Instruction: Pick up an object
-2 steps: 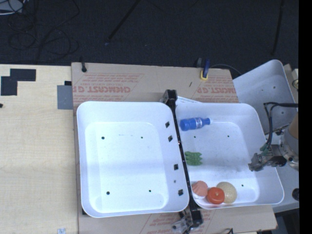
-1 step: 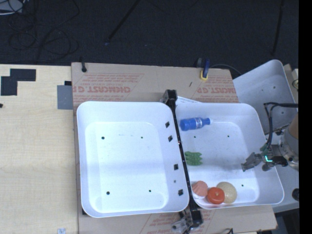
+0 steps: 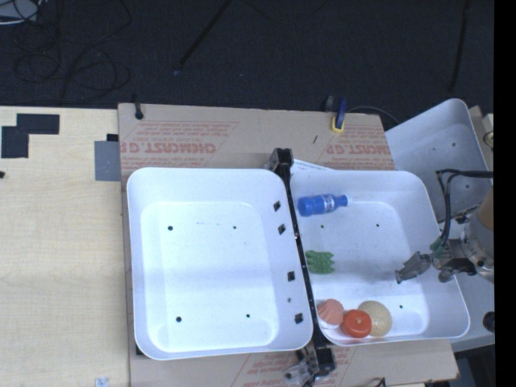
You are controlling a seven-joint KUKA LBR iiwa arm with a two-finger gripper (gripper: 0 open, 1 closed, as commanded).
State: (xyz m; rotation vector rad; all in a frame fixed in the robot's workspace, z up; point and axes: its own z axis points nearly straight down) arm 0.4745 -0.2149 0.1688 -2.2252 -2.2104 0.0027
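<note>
The right bin (image 3: 419,192) holds a blue bottle (image 3: 322,205) lying on its side near the back left. A small green object (image 3: 318,261) lies by the divider. At the front sit a pink piece (image 3: 330,311), a red round object (image 3: 356,323) and a beige round object (image 3: 376,317), close together. My gripper (image 3: 418,268) hangs over the right side of this bin, right of the green object and above the beige one. Its dark fingers are spread and nothing is between them.
The left bin (image 3: 145,216) stands beside the right one, with a black divider (image 3: 294,256) between them. Cardboard (image 3: 201,139) lies under both bins. A white tilted panel (image 3: 435,135) stands at the back right. The arm's wrist and cables (image 3: 463,248) overhang the right bin's rim.
</note>
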